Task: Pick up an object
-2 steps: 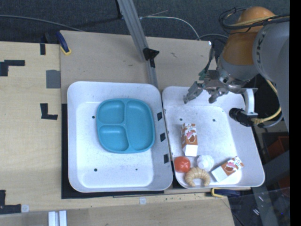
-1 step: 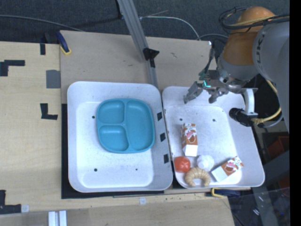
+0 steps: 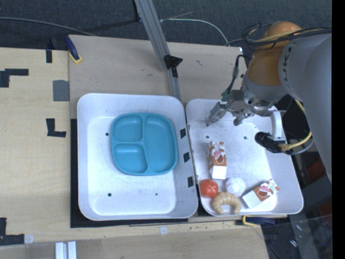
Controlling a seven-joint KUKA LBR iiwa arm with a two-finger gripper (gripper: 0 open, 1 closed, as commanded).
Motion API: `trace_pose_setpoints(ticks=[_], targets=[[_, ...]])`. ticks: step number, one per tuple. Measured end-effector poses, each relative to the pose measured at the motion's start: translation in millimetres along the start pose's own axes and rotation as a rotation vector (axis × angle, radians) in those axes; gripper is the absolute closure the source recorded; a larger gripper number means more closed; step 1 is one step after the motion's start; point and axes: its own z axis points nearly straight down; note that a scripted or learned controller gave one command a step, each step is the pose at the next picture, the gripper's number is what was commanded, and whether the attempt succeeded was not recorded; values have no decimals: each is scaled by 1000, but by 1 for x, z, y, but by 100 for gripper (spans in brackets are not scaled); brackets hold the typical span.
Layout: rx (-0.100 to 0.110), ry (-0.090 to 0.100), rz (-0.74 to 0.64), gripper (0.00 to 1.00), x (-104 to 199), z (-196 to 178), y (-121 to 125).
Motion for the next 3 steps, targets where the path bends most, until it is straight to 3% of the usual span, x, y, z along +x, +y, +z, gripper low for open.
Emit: trace_pose_setpoints(ticks=[1,2,3], targets=[[1,0,1,0,-4,51,-9],[-3,-1,0,0,-4,76,-10],[-4,0,-2,100,-3,65,-10]])
